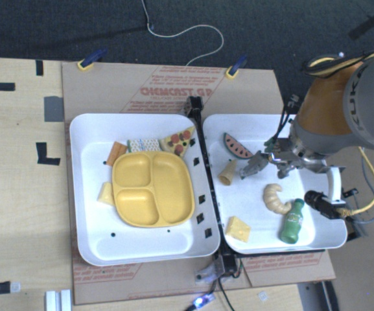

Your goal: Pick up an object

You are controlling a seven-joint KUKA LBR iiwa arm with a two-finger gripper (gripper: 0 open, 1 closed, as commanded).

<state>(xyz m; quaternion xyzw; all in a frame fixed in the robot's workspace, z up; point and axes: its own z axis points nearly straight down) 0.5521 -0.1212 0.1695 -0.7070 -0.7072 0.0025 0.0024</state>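
Nothing is picked up yet, as far as this view shows. The tool (255, 166) hangs low over the middle of the right bin (264, 127), its dark tip just beside the small tan cork-shaped piece (227, 172) that lies near the bin's left wall. I cannot tell whether it is released or clenched; the tip is a small grey blur, and no object shows in it. The other candidates lie untouched: the watermelon slice (236, 146) toward the far left corner, the croissant (275, 198) and green bottle (292, 221) toward the near right, and the cheese wedge (238, 229) at the near edge. The grasp and the lift both remain.
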